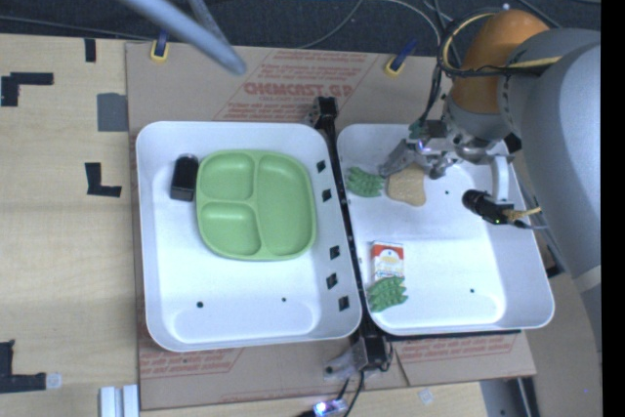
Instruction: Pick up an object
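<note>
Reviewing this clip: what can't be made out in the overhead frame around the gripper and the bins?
- Gripper: finger state unclear in the camera view; small, blurred, under the wrist.
- Tan bread-like piece: whether it is touched, unclear.
- Small red-and-white carton: print too small.
- Black block beside the green divided plate: identity unclear.
- Grey arm: cut off at the right edge.

Tan flat piece lying in right bin's upper left, green item just beside.

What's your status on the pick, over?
Gripper low in right bin, over tan piece. No grasp confirmed. Green piece close beside it; small carton further off.
</note>
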Robot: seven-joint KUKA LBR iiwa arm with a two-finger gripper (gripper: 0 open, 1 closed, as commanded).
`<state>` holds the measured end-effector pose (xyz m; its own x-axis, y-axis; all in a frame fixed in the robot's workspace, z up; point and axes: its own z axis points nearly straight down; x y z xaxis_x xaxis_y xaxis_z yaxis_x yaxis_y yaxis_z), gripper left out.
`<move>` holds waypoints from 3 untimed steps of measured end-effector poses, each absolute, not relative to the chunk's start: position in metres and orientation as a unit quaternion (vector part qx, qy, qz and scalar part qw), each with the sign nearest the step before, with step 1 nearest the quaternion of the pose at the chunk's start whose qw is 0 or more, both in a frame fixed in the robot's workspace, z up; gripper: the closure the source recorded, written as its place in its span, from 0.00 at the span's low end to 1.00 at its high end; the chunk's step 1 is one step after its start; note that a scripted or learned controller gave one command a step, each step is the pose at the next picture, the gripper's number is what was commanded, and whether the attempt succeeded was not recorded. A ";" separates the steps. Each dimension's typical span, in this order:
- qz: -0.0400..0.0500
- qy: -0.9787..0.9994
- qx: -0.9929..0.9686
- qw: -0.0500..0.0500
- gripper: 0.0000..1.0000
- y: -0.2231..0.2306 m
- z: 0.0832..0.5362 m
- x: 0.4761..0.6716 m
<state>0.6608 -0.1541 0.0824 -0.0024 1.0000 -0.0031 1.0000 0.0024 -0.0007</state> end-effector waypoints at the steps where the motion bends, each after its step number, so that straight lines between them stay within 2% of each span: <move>1: -0.001 0.708 0.706 0.002 1.00 -0.154 0.096 0.662; 2: 0.001 0.708 0.707 0.000 1.00 -0.151 0.140 0.657; 3: 0.001 0.708 0.706 0.001 1.00 -0.143 0.186 0.663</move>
